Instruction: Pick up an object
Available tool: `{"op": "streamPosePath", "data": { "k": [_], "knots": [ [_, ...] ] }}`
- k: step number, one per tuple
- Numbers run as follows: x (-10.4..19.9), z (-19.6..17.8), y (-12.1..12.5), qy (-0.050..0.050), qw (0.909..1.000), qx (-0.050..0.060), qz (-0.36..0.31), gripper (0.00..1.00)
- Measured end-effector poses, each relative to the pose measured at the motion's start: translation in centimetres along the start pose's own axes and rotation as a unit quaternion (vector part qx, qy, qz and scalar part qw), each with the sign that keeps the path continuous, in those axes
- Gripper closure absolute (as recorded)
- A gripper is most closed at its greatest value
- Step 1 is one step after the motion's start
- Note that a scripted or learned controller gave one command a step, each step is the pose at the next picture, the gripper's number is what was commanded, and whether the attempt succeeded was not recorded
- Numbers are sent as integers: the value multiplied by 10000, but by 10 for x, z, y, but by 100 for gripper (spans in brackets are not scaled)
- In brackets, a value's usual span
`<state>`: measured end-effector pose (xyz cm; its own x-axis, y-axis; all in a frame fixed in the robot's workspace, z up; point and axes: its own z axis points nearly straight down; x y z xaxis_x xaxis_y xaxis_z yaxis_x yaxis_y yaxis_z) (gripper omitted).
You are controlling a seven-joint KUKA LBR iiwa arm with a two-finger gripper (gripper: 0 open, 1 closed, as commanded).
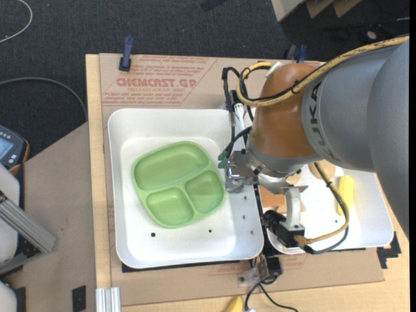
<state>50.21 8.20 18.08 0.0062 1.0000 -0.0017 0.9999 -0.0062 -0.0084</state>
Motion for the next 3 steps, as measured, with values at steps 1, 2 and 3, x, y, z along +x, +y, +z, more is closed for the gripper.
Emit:
{"op": "streamPosePath", "data": {
  "k": [1,2,3],
  "knots": [
    [9,-315,9,31,9999,-154,-42,100],
    [66,-357,-27,25,9999,-78,-63,100],
    [126,-355,6,18,10000,-70,-51,100]
  ]
}}
